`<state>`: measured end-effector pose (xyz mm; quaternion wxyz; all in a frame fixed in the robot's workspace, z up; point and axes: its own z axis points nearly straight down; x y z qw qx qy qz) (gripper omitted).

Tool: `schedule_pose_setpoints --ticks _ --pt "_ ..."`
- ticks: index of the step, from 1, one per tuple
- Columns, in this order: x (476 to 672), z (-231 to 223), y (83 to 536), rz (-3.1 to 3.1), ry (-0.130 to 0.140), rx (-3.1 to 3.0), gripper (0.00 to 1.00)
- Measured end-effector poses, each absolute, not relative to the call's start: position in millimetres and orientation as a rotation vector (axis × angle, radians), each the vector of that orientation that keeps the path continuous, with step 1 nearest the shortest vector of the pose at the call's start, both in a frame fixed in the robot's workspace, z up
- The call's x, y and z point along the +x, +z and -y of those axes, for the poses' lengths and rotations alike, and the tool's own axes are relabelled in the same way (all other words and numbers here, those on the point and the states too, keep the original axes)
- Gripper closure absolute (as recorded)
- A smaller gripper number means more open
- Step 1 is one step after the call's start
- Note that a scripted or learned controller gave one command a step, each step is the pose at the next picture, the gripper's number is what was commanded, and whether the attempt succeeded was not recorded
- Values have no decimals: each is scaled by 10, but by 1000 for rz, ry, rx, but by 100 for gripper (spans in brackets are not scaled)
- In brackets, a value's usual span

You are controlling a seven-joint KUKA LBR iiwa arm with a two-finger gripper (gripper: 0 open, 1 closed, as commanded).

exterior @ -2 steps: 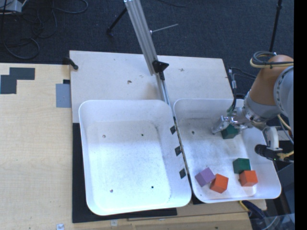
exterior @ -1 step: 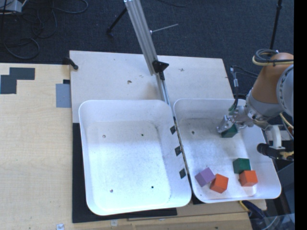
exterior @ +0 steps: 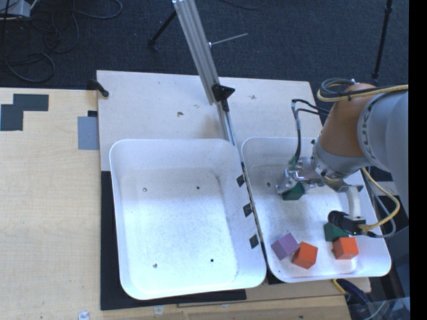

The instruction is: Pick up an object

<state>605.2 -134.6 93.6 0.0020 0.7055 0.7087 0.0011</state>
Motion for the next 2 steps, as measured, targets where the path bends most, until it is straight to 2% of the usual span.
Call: schedule_pose_setpoints --ticks 1,2 --pt "6169 108 1940 -2229 7 2214 100" --pt "5939 -527 1894 -2232 -4 2220 100"
